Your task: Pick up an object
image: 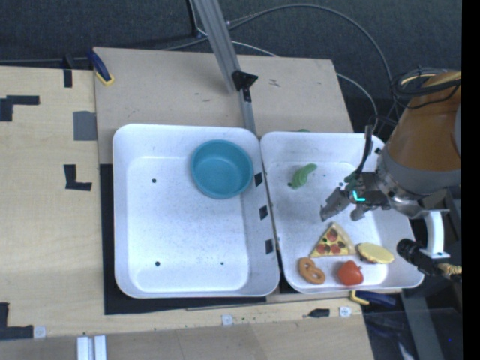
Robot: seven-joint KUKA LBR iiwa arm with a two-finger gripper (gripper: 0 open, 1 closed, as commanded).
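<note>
Two white bins are sitting side by side on the bench (187, 73): the left bin (150, 268) holding one blue bowl (221, 169), the right bin (300, 147) holding five toy foods. The gripper (346, 205) is hovering just above the pizza slice (333, 241), probably lining up; jaws look spread, gripping nothing. Also one pretzel (310, 270), tomato (349, 274), bun (374, 253), green pepper (303, 175).

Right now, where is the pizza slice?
The pizza slice lies in the right bin, near its front edge, just below the gripper, with the tomato in front.
</note>
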